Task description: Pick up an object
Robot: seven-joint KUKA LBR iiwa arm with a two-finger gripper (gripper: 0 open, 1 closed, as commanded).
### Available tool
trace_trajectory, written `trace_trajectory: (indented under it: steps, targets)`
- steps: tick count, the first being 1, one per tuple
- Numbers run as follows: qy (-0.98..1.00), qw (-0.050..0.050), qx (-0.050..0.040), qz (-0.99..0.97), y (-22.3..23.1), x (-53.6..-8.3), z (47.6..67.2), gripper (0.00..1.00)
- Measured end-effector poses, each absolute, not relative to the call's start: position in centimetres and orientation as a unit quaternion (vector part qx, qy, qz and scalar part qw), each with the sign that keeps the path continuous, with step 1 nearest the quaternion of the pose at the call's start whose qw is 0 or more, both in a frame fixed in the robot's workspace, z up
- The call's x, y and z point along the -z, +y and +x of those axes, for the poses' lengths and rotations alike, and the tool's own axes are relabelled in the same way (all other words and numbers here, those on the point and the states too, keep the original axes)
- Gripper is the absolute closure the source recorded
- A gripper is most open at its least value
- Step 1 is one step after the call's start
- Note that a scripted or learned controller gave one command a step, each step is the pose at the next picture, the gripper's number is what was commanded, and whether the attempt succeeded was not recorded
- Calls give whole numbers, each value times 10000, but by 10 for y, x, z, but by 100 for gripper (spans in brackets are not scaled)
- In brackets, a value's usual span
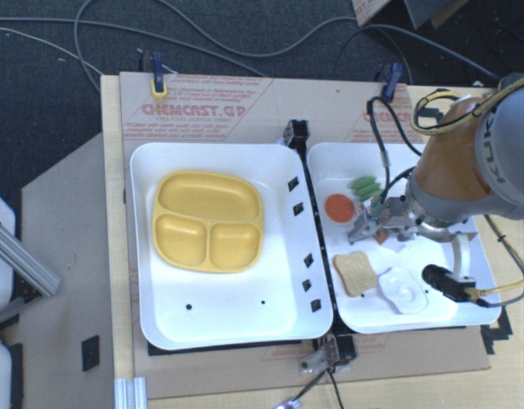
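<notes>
The gripper point(372, 226) hangs low over the right bin point(415, 325), just beside a flat red round piece point(339, 208), on the side the arm comes from and a little nearer the camera. I cannot tell if the gripper is wide or narrow, and nothing can be seen held in it.

A small green leafy piece point(364, 185) lies just beside the red round piece, a bit farther back. A slice of toast point(355, 273) lies near the red round piece, toward the front of the bin. A lumpy white thing point(403, 288) sits past the toast, farther from the red piece.

Well apart from the red round piece, in the left bin point(139, 228), rests a yellow plate point(209, 221) with three parts.
</notes>
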State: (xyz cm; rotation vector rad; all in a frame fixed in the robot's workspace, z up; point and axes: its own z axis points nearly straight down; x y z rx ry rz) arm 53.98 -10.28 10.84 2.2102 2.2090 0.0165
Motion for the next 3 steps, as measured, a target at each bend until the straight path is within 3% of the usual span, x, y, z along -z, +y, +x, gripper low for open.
trace_trajectory:
  steps: [1,2,3]
  targets:
    - [7060,120,-52,7081,-105,-119,541,100]
    - [7076,26,-20,7066,-103,-183,546,100]
    - [7080,29,-23,7062,-94,-232,550,100]
